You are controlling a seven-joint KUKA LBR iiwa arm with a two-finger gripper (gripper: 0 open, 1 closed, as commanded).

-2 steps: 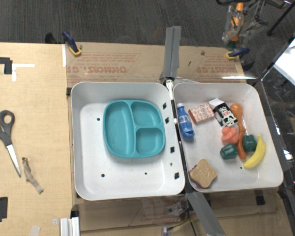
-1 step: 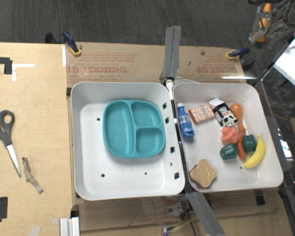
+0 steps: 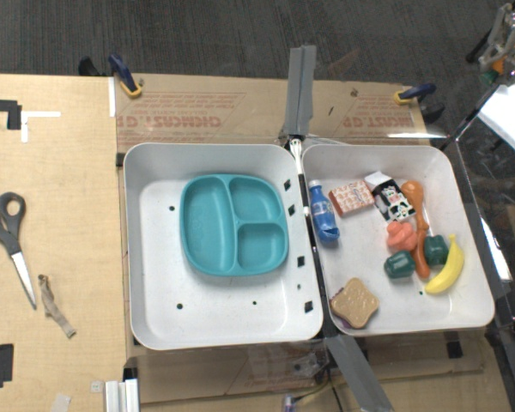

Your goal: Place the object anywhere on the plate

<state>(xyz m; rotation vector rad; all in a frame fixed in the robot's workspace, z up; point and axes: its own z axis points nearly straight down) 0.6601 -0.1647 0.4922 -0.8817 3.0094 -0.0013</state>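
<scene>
One teal plate (image 3: 234, 224) in L bin (image 3: 146, 316); cardboard (image 3: 206, 114) print unreadable; gripper (image 3: 504, 41) state can't tell.

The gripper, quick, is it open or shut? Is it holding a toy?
Gripper: cannot be told from the camera view. The toys, like the yellow plastic banana, lie in the right white bin; the teal divided plate holds nothing.

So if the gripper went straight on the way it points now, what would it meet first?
Hard to say: the gripper is a small blur at the top right corner, beyond the right bin. Its heading is unclear; pointing down, it would probably meet the dark surface outside.
</scene>
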